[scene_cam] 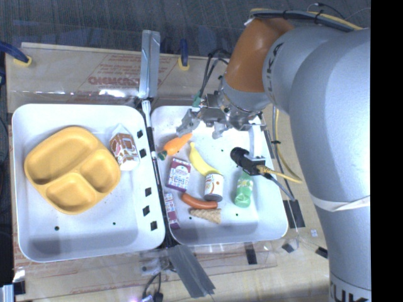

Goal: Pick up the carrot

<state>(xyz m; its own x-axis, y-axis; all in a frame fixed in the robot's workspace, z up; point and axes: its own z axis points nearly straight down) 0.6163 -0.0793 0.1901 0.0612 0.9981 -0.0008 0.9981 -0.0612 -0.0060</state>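
The carrot, orange with a green tip, lies in the right bin near its far left corner, close to the wall between the bins. My gripper hangs just above and to the right of it, over the bin's far end. Its two grey fingers stand apart and open, with nothing between them. The left finger ends a little above the carrot's thick end, and I cannot tell whether it touches the carrot.
A banana, a purple carton, a small can, a green bottle, a sausage and a cone crowd the right bin. The left bin holds a yellow divided plate and a small packet.
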